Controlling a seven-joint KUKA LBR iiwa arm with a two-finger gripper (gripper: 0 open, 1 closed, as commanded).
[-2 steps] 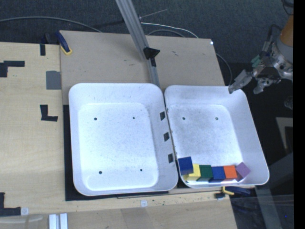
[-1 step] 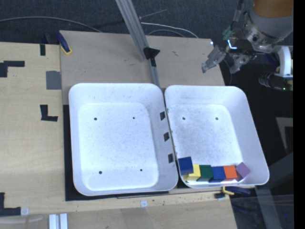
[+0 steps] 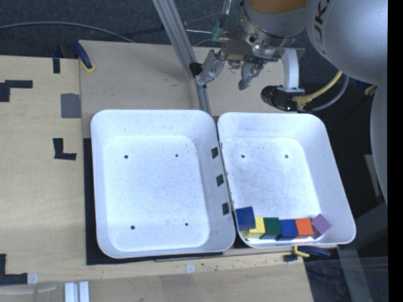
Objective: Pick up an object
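Note:
Several small coloured blocks lie in a row along the near wall of the right bin point(image 3: 315, 143): a blue block point(image 3: 244, 218) sitting on a yellow one point(image 3: 257, 227), then a green block point(image 3: 271, 226), another blue block point(image 3: 288, 228), an orange block point(image 3: 303, 226) and a purple block point(image 3: 320, 223) in the near right corner. My gripper point(image 3: 230, 73) hangs high above the far edge of the bench, beyond the seam between the two bins. Its two fingers are spread apart with nothing between them.
The left bin point(image 3: 104, 168) stands beside the right one, their rims touching at the middle. A slanted metal pole point(image 3: 179, 39) rises from the far end of the seam, just left of the gripper. Black tape marks dot the bench at the left.

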